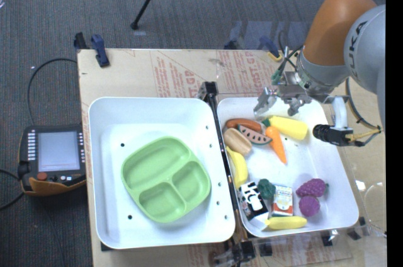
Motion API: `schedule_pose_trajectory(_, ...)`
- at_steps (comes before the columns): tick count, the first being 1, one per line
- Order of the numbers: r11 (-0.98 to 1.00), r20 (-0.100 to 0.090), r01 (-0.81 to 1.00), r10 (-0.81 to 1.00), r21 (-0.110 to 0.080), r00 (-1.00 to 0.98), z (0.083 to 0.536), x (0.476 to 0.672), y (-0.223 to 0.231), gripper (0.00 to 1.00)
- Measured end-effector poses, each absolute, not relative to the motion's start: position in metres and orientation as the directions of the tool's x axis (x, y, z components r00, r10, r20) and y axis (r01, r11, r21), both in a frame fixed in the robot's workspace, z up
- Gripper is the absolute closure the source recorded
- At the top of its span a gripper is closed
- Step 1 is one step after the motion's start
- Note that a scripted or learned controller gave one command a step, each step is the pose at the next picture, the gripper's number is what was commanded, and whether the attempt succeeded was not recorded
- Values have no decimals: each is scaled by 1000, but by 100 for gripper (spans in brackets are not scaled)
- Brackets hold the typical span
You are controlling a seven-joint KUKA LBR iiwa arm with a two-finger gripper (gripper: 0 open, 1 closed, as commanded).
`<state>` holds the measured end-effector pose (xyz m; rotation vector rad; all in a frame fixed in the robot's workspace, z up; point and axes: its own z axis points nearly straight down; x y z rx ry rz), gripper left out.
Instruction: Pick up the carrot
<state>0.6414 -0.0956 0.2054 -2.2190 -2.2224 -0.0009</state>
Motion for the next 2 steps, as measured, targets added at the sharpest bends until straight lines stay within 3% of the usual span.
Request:
schedule_pose_trajectory(1,-203,0,979,979,-14,203,107,588,-162,0)
schedule_pose_trajectory(2,-204,4,979,979,-8,204,120,591,-161,100)
